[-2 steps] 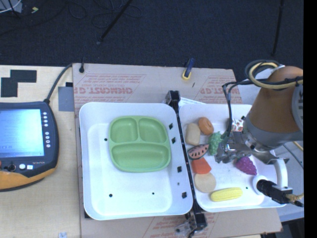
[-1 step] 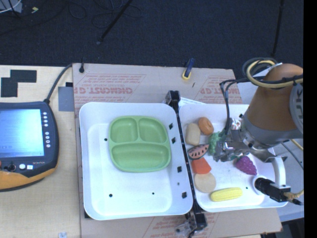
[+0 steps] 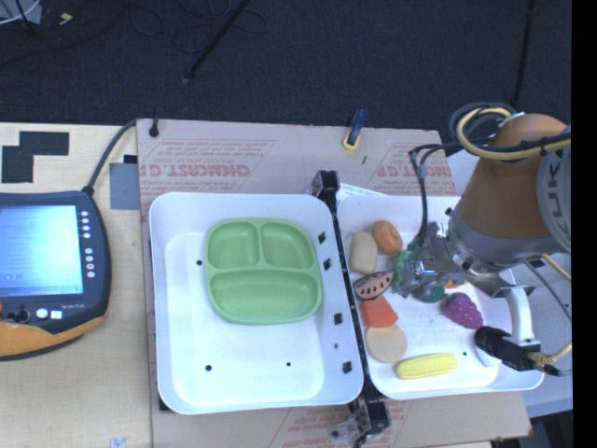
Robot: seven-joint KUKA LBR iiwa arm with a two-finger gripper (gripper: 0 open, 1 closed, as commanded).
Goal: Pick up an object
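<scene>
Gripper [image 3: 417,271], finger state impossible to tell, low in the right bin [image 3: 485,381] among the toy food, presumably choosing: watermelon slice [image 3: 373,285] just left, grapes [image 3: 463,310] right, corn [image 3: 426,366] nearer the camera.

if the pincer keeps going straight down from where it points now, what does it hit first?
Likely the teal toy right under the pincer in the right bin, with the watermelon slice just beside it. Depth is hard to judge from this slant.

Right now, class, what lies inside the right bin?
The right bin holds toy foods: corn, purple grapes, a watermelon slice. The pincer covers whatever lies beneath it.
</scene>
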